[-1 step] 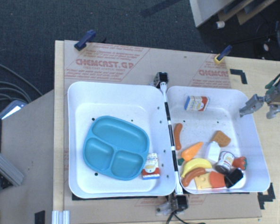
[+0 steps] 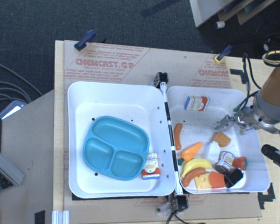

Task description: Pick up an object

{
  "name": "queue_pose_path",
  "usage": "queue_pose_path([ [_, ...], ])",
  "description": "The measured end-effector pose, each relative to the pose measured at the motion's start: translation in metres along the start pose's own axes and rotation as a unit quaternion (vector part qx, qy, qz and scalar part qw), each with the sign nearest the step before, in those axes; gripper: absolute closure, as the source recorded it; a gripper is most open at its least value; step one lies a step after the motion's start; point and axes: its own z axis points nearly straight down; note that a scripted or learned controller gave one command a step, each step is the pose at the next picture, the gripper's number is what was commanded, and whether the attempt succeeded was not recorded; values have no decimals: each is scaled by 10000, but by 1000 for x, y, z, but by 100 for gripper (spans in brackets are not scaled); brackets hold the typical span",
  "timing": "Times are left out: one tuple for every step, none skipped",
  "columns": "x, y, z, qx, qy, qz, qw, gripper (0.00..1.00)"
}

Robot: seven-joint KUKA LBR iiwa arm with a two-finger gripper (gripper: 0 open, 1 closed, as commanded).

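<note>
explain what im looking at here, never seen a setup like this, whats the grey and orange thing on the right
That is a robot arm, reaching in from the right. Its hand hovers over the right bin, and I cannot tell whether it is open or shut; nothing shows between its fingers. The one picture comes from a fixed camera above the bench, looking down at a slant.

Two white bins sit side by side. The left bin has a blue tray and a small carton next to it. The right bin holds toy food: a banana, a carrot, a sausage, a can, a small box and more. The job is to pick one up.
</note>
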Motion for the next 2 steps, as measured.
queue_pose_path([
  [11, 61, 46, -20, -9, -5, 10000, 0],
  [11, 61, 39, -14, -12, -18, 10000, 100],
])
